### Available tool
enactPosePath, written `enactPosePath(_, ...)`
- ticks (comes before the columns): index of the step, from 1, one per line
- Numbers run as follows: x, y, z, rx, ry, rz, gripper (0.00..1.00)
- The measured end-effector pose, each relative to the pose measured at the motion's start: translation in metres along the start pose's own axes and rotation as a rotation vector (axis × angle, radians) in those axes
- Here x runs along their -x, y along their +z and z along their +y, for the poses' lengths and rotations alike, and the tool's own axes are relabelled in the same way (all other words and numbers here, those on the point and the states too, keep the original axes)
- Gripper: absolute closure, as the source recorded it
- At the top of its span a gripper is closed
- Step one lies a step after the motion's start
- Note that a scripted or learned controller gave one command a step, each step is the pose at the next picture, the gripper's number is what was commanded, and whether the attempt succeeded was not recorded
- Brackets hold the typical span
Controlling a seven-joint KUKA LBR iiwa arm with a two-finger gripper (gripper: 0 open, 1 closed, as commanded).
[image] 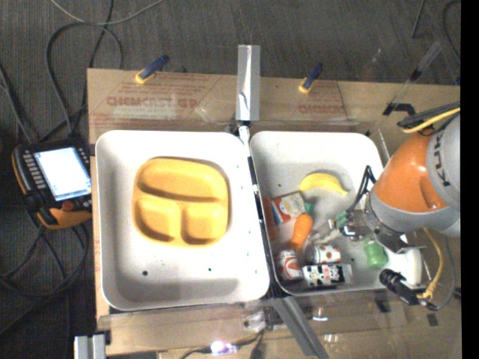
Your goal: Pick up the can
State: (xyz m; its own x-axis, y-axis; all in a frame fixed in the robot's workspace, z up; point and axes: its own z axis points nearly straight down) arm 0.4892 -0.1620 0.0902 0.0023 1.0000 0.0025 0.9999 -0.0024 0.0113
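Note:
The right bin (314, 146) holds a clutter of items. A small can with a red and white label (325, 254) lies on its side near the bin's front. A second small red can (288, 264) lies to its left, in the front left corner. My gripper (334, 232) reaches in from the right, low over the bin. It hangs just above and behind the first can and just right of a carrot (301, 230). The view does not show anything held in it.
A banana (323, 182) lies at the back of the right bin, with a red and white carton (284, 208) left of the carrot. A black and white box (326, 274) and a green item (374, 255) lie along the front. A yellow divided tray (182, 200) sits in the left bin (112, 223).

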Motion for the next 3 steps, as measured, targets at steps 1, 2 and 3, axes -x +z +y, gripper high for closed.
enactPosePath(1,-0.001,-0.009,0.001,0.000,0.000,0.002,1.00)
enactPosePath(2,0.059,-0.105,0.030,-0.016,0.100,-0.006,1.00)
enactPosePath(3,0.059,-0.105,0.030,-0.017,0.099,-0.006,0.00)
